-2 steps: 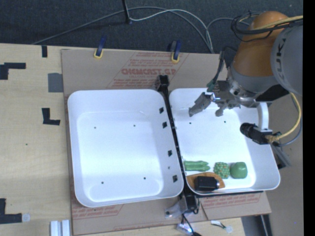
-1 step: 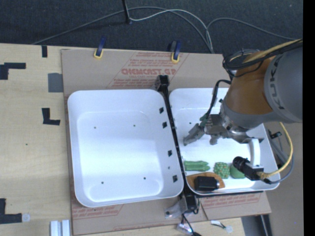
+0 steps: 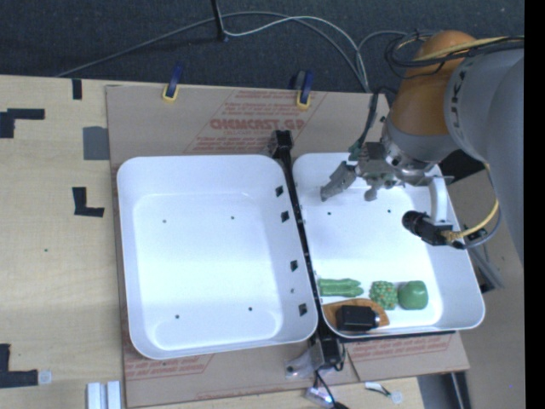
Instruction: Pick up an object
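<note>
Two grey fingers of the gripper (image 3: 351, 187) stand spread apart, gripping nothing, above the right white plastic bin (image 3: 451, 267). Well below it lie a green pea pod (image 3: 339, 287), bumpy green ball (image 3: 383, 293), smooth green block (image 3: 413, 295) and black object (image 3: 357, 317).

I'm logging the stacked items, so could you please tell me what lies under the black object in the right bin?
The black object rests on an orange piece whose edges show around it. The orange piece's middle is covered, so its full shape cannot be told.
</note>
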Available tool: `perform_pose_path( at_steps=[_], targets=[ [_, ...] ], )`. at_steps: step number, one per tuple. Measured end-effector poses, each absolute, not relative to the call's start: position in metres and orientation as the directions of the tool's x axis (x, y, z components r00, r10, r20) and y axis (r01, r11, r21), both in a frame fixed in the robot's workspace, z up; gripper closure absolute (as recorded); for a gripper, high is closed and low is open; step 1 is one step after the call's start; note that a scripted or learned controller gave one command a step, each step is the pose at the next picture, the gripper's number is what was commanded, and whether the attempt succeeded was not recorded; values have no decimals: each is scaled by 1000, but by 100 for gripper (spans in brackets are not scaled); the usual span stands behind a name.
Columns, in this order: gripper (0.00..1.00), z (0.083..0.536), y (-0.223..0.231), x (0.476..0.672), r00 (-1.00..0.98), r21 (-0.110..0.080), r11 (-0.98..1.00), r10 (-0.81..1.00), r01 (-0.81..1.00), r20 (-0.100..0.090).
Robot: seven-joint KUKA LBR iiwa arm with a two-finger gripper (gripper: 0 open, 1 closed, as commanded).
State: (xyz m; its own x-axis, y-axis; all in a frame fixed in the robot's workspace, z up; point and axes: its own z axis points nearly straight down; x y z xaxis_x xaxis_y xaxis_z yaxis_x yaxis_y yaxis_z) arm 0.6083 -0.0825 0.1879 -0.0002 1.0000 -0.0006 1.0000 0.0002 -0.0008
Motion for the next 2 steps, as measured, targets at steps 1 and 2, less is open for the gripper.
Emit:
perform_pose_path(
  at_steps=[1,2],
  targets=[
    [0,143,-87,596,0,-5,0,1000,1000,0],
    [0,190,44,598,-11,3,11,1000,1000,4]
  ],
)
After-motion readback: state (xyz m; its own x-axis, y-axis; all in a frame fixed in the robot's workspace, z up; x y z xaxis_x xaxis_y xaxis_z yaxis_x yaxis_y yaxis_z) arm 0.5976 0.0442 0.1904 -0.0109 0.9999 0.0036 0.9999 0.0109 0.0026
